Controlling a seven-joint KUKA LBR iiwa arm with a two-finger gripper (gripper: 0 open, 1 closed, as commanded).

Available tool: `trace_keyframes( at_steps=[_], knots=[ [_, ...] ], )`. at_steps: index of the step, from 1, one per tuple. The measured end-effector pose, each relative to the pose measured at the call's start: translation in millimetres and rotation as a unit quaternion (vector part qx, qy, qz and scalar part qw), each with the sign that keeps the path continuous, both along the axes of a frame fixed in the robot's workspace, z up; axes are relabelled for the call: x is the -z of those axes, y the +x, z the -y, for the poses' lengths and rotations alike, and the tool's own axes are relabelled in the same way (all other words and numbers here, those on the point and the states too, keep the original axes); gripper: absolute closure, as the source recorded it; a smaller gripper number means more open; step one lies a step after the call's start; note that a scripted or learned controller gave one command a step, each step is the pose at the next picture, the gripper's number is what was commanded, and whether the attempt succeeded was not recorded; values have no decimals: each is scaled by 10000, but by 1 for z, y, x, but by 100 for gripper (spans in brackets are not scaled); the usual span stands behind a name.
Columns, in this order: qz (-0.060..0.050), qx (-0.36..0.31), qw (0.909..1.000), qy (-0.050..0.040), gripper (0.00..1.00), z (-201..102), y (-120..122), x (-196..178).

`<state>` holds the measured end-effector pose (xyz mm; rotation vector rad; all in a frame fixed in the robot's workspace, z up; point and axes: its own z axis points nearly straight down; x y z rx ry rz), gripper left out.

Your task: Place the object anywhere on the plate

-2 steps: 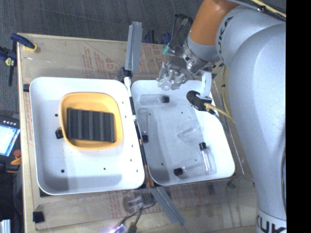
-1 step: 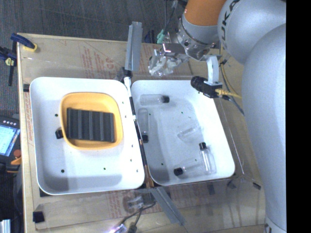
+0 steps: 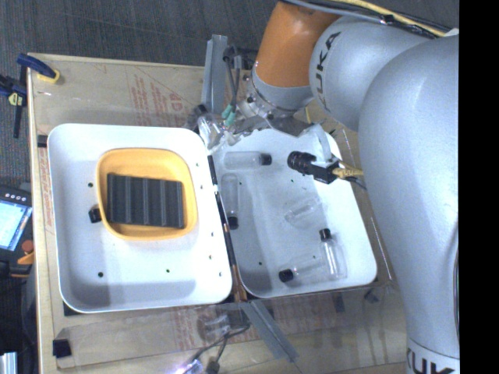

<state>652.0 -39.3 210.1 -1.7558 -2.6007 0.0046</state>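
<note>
Up at the far rim of the right bin (image 3: 366,263), near the divide between the two bins, sits the gripper (image 3: 221,127); whether it is spread or pinched together I cannot tell. Clear vials with black caps lie scattered below it in that bin, the nearest vial (image 3: 248,160) just beneath it, long axis running left to right. Leftward, in the left bin (image 3: 70,271), lies the yellow plate (image 3: 145,162) with its dark ribbed insert.
</note>
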Motion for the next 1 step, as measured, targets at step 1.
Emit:
trace_keyframes(
  at_steps=[1],
  knots=[
    [-6, -959, 9954, 6, 100, -24, -18, 19]
  ],
)
